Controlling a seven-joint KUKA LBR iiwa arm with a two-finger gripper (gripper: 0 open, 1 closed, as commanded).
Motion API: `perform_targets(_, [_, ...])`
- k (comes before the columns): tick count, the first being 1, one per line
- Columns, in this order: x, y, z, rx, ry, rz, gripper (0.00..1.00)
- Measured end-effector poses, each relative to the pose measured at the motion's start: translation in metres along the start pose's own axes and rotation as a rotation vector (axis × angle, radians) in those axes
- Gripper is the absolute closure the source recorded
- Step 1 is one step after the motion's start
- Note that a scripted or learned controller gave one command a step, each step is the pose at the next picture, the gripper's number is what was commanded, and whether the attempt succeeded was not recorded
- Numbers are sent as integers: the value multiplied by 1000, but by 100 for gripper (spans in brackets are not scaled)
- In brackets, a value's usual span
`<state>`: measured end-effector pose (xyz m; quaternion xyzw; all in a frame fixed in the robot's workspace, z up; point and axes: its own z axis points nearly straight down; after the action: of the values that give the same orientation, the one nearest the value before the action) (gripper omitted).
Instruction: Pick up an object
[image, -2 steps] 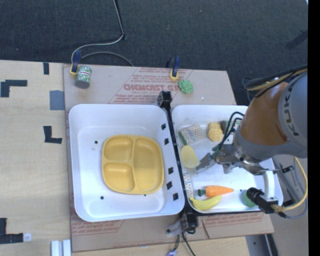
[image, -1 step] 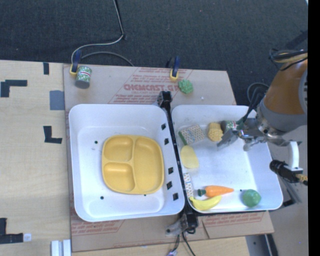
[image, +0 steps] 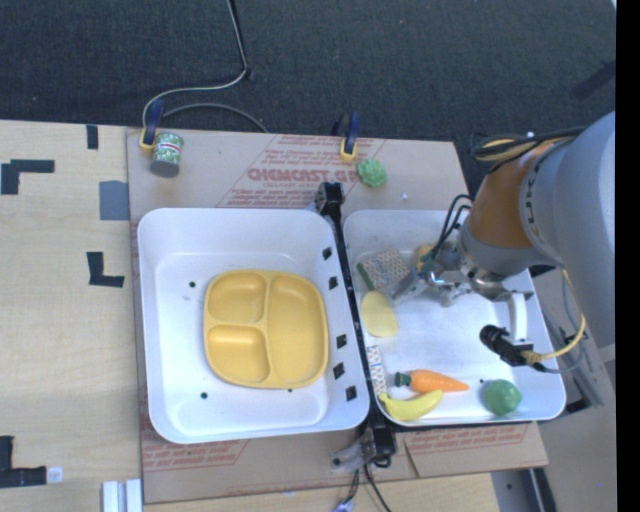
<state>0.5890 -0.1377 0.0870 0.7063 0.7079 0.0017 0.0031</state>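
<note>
Camera view: along the near edge of the right bin (image: 548, 408) lie a yellow banana (image: 412, 404), an orange carrot (image: 437, 381) just beyond it and touching, and a green ball (image: 502, 396) in the near right corner. Farther in, by this bin's left wall, rests a pale yellow lemon-like piece (image: 379, 314). Beyond that, near the far left part of the bin, sits a grey mesh-patterned object (image: 385, 267). The gripper (image: 428, 276) hangs low just to the right of that grey object; whether it is spread or closed cannot be told, and nothing shows clearly inside it. The grey arm (image: 520, 215) with its orange band enters from the right. The left bin (image: 160, 400) holds a yellow divided plate (image: 266, 328) near its middle. On the cardboard beyond the bins, a small green object (image: 372, 173) lies near the far edge, and a small can (image: 166, 153) stands at the far left corner.
</note>
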Motion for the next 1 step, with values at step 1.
perform_targets(1, [-51, 33, -85, 6, 0, 2, 0])
